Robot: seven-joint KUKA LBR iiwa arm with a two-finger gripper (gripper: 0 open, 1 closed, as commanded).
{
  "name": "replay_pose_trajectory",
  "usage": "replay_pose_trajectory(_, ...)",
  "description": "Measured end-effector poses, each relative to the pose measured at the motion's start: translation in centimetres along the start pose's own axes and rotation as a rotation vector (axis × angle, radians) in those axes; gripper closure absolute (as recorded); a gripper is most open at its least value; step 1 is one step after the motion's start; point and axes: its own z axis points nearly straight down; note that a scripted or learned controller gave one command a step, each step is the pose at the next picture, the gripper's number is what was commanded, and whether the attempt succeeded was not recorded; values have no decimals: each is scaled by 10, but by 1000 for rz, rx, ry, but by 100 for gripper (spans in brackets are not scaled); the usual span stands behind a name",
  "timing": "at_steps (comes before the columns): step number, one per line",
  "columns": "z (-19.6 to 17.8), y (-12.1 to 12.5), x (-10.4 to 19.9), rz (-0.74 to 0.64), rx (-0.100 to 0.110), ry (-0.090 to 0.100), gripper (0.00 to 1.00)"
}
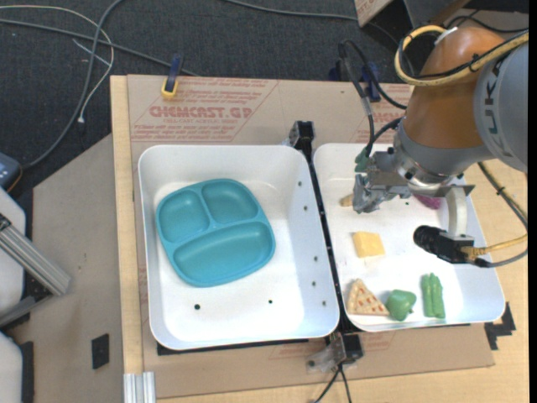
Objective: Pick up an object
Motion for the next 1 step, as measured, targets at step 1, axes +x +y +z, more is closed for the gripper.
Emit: replay_pose_trajectory(1, -2, -17, 60, 0, 0, -1, 100)
